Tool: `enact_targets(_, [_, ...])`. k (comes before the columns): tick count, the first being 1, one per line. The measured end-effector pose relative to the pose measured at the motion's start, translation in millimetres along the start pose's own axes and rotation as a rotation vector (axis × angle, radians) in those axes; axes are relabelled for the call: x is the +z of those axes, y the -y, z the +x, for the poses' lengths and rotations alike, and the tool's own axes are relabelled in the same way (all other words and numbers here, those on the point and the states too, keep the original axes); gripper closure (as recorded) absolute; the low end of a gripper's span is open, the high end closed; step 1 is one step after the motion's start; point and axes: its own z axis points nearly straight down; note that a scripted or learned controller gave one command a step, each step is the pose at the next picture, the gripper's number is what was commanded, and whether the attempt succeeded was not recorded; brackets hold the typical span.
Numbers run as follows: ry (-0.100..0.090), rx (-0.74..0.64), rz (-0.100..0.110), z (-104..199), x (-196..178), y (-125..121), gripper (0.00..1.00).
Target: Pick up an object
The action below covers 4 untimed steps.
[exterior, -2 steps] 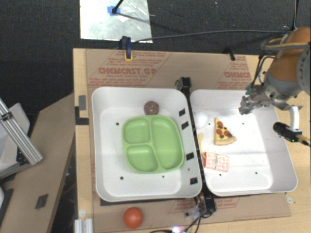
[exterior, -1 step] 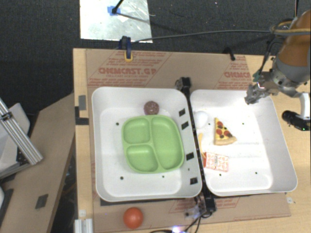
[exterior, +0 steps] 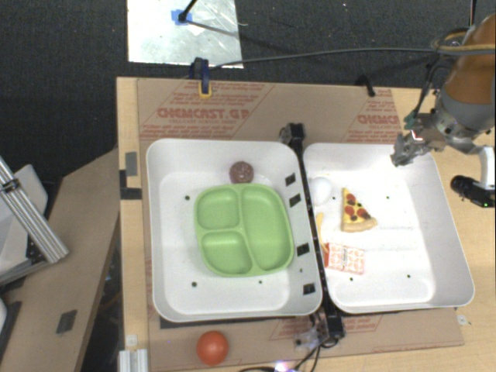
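I see the end effector [exterior: 404, 152] over the far right corner of the right white bin [exterior: 434, 285]; whether it is spread, I cannot tell. The flat triangular pizza-slice toy [exterior: 356, 211] lies at its seven o'clock, well apart, its long axis pointing to twelve.

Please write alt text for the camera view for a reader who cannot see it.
The arm's claw hovers over the right bin's far corner. That bin holds a toy pizza slice, a white ball and a small red-and-white packet; the left bin holds a green divided tray and a brown disc.
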Motion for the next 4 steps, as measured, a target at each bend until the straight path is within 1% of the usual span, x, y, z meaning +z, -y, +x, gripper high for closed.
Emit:
enact_targets(1, [-0.002, -0.003, 0.001, 60, -7, 2, 1.0])
enact_targets(2, [-0.001, -0.002, 0.002, 103, -15, 13, 1.0])
enact_targets(3, [-0.001, -0.001, 0.004, 154, -7, 28, 1.0])
enact_targets(4, [-0.002, -0.004, 0.001, 206, -16, 29, 1.0])
